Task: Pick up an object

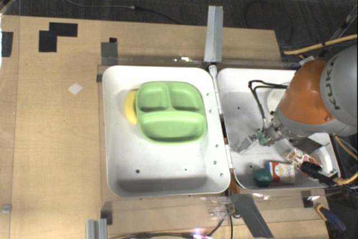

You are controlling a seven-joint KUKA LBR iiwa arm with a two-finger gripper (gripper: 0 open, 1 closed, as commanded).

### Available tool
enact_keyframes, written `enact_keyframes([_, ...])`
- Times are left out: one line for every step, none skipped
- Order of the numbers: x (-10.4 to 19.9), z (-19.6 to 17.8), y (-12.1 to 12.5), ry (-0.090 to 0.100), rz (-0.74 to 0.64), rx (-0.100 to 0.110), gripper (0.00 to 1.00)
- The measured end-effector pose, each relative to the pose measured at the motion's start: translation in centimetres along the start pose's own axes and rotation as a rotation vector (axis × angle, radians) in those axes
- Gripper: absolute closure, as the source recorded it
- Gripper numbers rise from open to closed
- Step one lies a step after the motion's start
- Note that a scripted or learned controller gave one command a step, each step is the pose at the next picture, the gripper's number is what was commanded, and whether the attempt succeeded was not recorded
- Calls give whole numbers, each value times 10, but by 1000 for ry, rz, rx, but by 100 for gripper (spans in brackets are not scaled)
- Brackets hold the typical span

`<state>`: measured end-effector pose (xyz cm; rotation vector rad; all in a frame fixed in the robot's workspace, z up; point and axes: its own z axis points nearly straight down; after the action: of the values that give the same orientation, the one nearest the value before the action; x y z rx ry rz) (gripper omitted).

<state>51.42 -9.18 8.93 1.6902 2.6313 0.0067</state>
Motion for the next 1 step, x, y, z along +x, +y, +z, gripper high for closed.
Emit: enact_keyframes([24, -97, -6, 6, -17, 5, 0])
